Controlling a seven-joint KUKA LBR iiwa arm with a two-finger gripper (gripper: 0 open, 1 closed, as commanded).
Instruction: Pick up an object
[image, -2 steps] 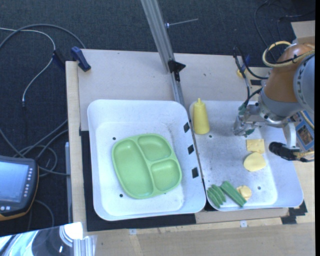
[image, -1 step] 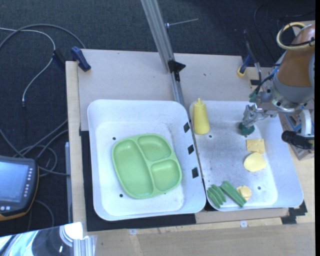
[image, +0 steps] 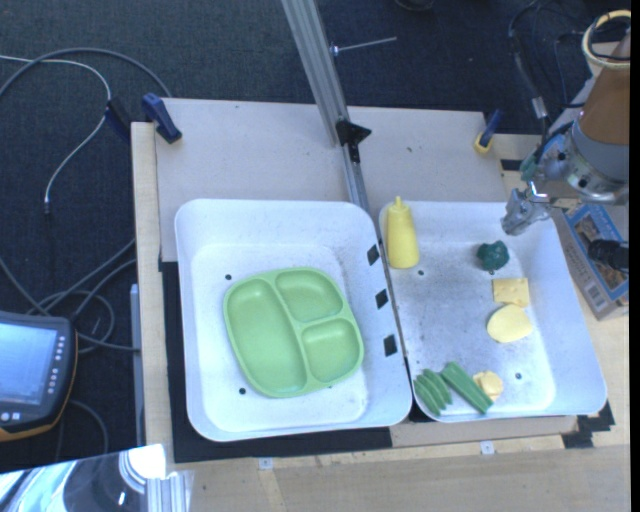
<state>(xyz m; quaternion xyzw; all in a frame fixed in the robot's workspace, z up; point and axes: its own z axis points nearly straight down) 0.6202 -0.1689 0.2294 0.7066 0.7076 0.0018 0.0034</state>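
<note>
The gripper (image: 522, 208) hangs over the right bin (image: 560, 395) rim holding nothing, its opening indeterminate, poised near the dark green object (image: 491, 256), the closest of 6 candidate items loose below.

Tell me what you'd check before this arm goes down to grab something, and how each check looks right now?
1. Things to pick lie in the right bin: ok, a yellow bottle, a dark green piece, yellow pieces and green pods.
2. Gripper carries nothing: ok, nothing hangs below it.
3. Fingers ready to close: cannot tell, too small and blurred.
4. Gripper placed over a target: not ok, it sits at the bin's top right corner, beside the dark green piece, not above it.
5. Target stands apart from neighbours: ok for the dark green piece.
</note>
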